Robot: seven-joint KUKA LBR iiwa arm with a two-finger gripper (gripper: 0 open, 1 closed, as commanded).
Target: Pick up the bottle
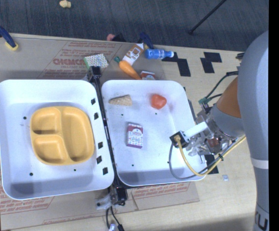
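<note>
Lying beyond the bins, bottle (158, 54) with blue cap, end effector (200, 146) finger state unclear, label unreadable

— How many bins (5, 129) on the desk (235, 196)?
— Two, both white. One yellow divided plate (62, 134) in one; in the other, three things: one red carton (135, 135), one red lump (158, 101), one tan piece (120, 100).
— And bottles?
— Two: one blue (158, 54), one orange-and-white (131, 56). Also one orange carrot-like thing (129, 70).

Robot lab — taped cardboard bench (216, 196)
</note>
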